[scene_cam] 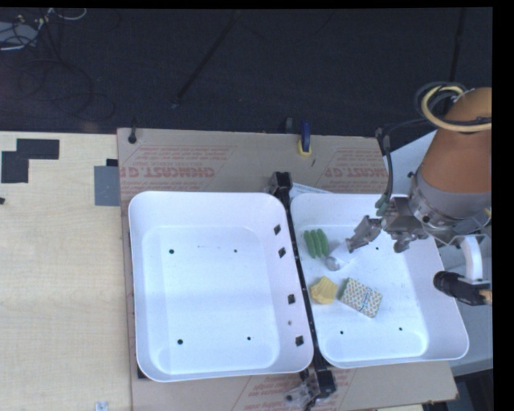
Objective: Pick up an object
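Gripper (363, 234) hung over the right bin (418, 337), right of centre frame; whether it was released or clenched I could not tell; nothing showed in its grasp; the step looked like approach; next it needed to descend onto one object; counted: one green piece (316, 241), one yellow block (324, 290), one patterned packet (361, 298), two bins.

A robotics lab: an industrial arm (458, 160) reaches over two shallow white bins (210, 369) clamped side by side on a cardboard-covered tabletop (209, 164), with loose cables (48, 24) trailing across the dark floor beyond the tabletop's far edge.
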Controlling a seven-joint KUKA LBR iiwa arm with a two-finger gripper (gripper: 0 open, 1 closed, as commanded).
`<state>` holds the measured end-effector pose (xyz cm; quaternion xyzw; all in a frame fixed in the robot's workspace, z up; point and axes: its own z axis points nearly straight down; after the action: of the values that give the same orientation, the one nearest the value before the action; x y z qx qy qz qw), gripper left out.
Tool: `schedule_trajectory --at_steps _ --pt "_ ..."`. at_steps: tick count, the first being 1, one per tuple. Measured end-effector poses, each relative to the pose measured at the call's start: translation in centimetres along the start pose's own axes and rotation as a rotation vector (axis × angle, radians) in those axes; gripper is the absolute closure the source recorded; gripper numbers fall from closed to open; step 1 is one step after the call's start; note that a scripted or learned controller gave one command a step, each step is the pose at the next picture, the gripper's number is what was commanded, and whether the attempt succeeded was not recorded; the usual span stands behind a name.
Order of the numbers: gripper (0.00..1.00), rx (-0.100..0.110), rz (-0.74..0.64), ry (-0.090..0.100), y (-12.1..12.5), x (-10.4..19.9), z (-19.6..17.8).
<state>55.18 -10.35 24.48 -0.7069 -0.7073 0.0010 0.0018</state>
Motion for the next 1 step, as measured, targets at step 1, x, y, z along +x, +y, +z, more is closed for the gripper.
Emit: schedule_trajectory --at_steps 1 --pt "1.0 0.002 0.0 0.001 -0.01 -0.06 -0.97"
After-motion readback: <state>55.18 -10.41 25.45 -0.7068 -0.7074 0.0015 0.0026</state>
